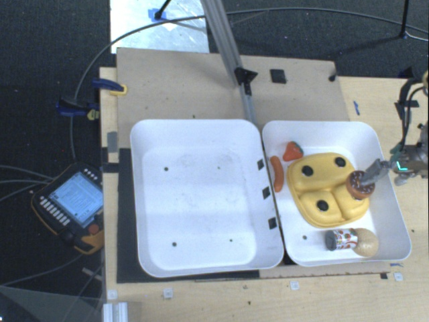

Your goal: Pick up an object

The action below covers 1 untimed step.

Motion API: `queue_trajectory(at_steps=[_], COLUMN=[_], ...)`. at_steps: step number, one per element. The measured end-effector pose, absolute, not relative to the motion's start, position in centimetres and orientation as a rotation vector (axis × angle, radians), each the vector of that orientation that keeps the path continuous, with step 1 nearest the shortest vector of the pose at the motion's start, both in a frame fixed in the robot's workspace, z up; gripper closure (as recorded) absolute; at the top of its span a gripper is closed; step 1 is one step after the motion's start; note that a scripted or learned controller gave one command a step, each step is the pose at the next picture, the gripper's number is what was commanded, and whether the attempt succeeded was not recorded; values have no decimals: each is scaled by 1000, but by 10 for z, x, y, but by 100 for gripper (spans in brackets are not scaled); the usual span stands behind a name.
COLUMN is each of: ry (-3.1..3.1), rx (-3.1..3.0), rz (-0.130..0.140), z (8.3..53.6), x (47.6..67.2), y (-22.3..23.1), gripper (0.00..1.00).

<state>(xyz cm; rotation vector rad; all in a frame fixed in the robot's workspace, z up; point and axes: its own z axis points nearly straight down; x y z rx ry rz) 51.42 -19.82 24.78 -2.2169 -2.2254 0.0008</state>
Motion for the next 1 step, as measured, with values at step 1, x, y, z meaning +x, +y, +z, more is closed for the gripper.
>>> queue_trajectory(at_steps=[1], ry=[-2227], rx=[-2218], rz=[-1], z=[249], x=[515], y=[-198], gripper=[0])
